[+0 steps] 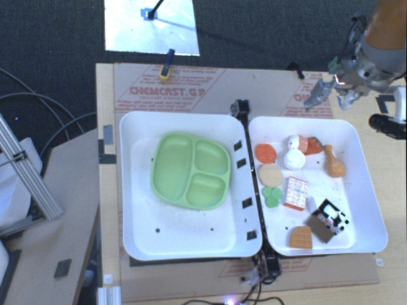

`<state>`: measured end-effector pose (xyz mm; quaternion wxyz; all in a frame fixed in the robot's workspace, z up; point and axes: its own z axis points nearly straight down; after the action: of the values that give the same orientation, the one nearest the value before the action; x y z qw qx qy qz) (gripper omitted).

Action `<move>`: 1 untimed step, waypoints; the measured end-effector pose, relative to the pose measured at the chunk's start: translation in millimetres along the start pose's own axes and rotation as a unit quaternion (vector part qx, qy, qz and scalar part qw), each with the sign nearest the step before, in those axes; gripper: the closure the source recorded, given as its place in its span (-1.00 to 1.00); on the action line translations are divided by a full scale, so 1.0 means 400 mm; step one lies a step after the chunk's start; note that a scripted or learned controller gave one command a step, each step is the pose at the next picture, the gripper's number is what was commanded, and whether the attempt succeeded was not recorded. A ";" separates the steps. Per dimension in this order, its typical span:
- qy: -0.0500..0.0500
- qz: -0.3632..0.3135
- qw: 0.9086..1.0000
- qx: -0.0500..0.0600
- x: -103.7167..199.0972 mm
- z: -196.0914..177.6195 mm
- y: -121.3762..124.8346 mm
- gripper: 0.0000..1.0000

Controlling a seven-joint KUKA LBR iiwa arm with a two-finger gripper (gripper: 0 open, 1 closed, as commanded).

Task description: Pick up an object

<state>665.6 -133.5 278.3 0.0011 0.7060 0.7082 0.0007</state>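
Note:
My gripper (332,98) hangs open over the bench just beyond the far rim of the right bin (369,189), with nothing between its fingers. Below it in that bin lie a white figure (294,155), an orange-red piece (311,146) and a tan drumstick (334,162). Further left are an orange-red disc (266,152), a beige round piece (270,175) and a green piece (272,197). Toward the front sit a red-and-white box (296,192), a black, white and brown block (327,221) and an orange-brown slice (300,237).
The left bin (137,221) holds a pale green divided plate (191,170). A black divider (249,170) runs between the two bins. A yellow-and-blue tool (166,65) lies on the cardboard behind the left bin.

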 end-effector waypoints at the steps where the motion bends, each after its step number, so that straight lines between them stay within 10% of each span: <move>1: 0.000 0.004 1.000 0.005 -0.194 0.321 -0.058 -1.00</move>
<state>643.1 -211.3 149.8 -0.0027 0.7091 0.7051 -0.0030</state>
